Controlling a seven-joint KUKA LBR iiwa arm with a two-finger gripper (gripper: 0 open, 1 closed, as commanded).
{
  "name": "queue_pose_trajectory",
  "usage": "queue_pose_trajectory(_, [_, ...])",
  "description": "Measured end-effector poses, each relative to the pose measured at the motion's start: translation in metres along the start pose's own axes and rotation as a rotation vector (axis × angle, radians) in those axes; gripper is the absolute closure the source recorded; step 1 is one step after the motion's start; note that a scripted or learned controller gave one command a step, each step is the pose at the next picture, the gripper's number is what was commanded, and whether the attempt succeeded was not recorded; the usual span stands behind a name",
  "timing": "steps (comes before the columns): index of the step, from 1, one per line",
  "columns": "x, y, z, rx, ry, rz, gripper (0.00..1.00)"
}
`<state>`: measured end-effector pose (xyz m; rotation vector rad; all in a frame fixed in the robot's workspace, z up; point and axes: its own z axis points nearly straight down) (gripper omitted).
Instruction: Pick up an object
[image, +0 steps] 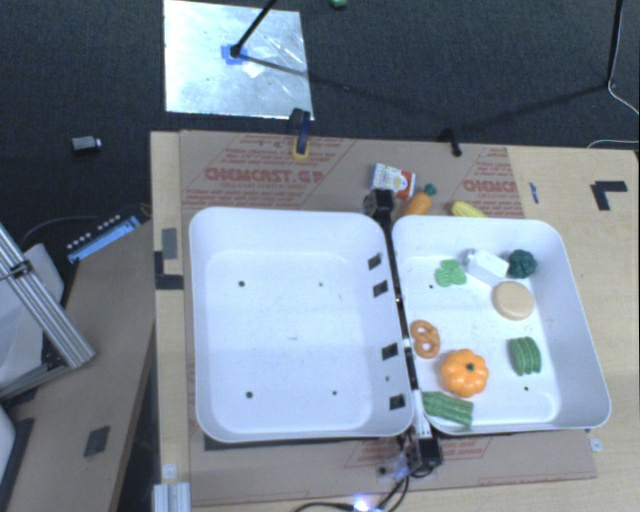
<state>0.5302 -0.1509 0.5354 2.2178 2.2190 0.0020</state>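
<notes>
**Operator:** How is your arm posed, and what is your gripper doing?

**Arm:** I cannot tell either one from this view, neither the pose nor whether my gripper is open, closed, or gripping anything.

**Operator:** Where are the things to pick?

**Arm:** All in the right bin (578, 335). An orange pumpkin (464, 372) sits low and left of the middle, just below a pretzel (425, 338). A green pod (446, 408) lies near the bin's lower left corner, close to the wall.

**Operator:** Which way do the long ones run?

**Arm:** The pod's long axis runs left to right, dipping slightly toward the right. A ribbed green piece (524, 355) runs roughly up and down the view. A white block (487, 266) slants from upper left to lower right, between a pale green piece (452, 272) and a broccoli floret (521, 263). A round beige disc (513, 300) lies just below the block.

**Operator:** And the left bin (290, 330)?

**Arm:** It sits beside the right one on the surface (250, 172), their walls touching.
</notes>
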Motion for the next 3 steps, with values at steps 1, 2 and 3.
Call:
queue_pose_trajectory(1, [0.0003,-0.0042,0.0001,0.001,0.001,0.000,1.00])
queue_pose_trajectory(2, [-0.0005,-0.0054,0.0001,0.001,0.001,0.000,1.00])
queue_pose_trajectory(3, [-0.0002,-0.0056,0.0002,0.001,0.001,-0.001,1.00])
